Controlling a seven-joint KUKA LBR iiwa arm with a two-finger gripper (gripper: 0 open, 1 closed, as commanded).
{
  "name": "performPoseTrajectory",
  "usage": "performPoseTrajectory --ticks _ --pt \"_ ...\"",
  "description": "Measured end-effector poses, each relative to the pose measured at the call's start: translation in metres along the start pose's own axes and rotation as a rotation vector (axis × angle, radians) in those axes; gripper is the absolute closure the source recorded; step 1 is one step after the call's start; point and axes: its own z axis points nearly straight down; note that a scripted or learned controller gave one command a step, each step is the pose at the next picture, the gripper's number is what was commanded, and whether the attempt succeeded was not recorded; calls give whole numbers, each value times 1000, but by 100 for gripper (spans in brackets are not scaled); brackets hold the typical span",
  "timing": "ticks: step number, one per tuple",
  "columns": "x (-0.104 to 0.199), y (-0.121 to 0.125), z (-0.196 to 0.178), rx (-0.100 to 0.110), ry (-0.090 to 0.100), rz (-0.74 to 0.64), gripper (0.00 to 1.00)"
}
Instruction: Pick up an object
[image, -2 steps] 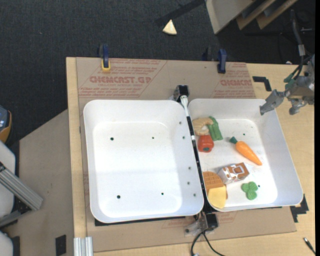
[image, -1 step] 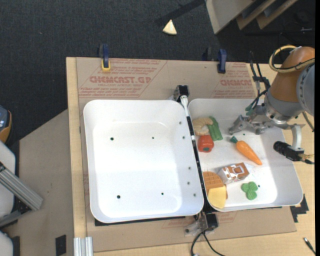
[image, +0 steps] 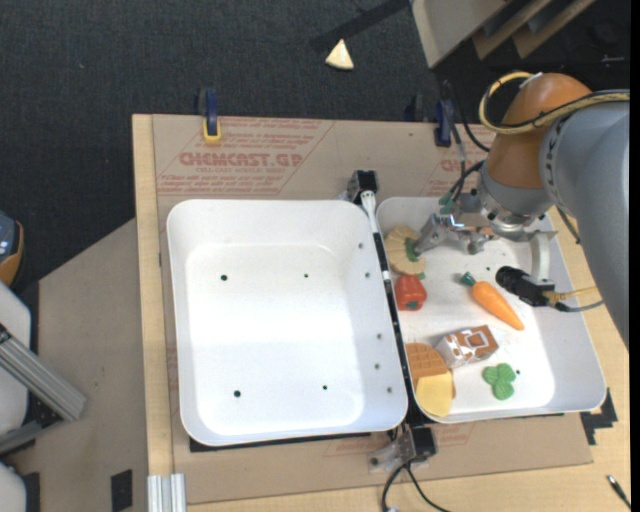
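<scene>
The smooth, glossy left bin (image: 270, 320) is the biggest thing here. The right bin (image: 570, 370) holds small toy foods: a tapered orange carrot (image: 497, 304), a red pepper (image: 410, 292), a round yellow slice (image: 435, 393) and a knobbly green piece (image: 499, 380). The metal gripper (image: 452, 226) hangs over the bin's far corner; whether it's open or closed, I cannot tell.

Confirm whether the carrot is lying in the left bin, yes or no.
No: the carrot lies in the right bin, beside the red pepper and the other toy foods.
</scene>
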Motion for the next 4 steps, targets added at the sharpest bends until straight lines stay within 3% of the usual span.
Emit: performPoseTrajectory --ticks 1,2,3,4 --pt "-98 11 -16 0 0 13 0" --pt "-7 14 -109 -11 -2 -1 0" --pt "-13 12 -113 -4 -5 6 100" --pt "80 6 -99 4 1 0 100"
